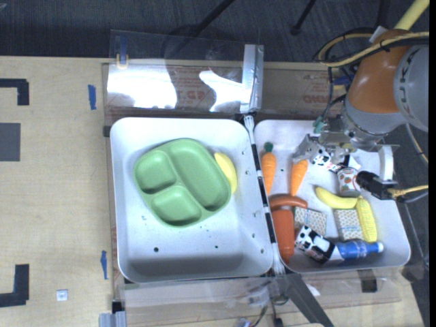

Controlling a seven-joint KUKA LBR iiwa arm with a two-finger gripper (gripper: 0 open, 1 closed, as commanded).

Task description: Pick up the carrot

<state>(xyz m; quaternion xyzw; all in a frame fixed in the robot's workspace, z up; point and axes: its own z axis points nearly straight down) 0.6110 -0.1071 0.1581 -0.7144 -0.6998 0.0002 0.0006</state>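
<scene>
From above, the arm (385,87) comes in at the upper right, its orange band over the far right corner of the right bin (402,240). The wrist points down and left, and the hand (325,145) hangs low over the bin's far end, just right of the nearer carrot. Its metal parts are a tangle of grey from here, so I cannot tell how far it is open, and nothing can be made out in its grip.

There are two carrots in the right bin. One carrot (268,170) lies along the bin's left wall, green top pointing away. The second carrot (298,176) lies just to its right, close under the hand, tip toward the near side. Neither is lifted.

Near them sit a red sausage (288,201), a longer orange-red piece (283,231) running toward the near edge, a banana (336,197), a corn cob (366,218), a blue bottle (355,250) on its side, a black-and-white cow toy (312,241) and two patterned squares (328,220). A small red-and-white can (347,180) stands right of the hand.

The left bin (136,251) holds a green divided plate (182,180) with a yellow piece (227,170) touching its right rim. Behind it a clear panel shows red lettering on cardboard (197,94), too blurred to read. The counter (51,182) carries black corner marks and blue tape.
</scene>
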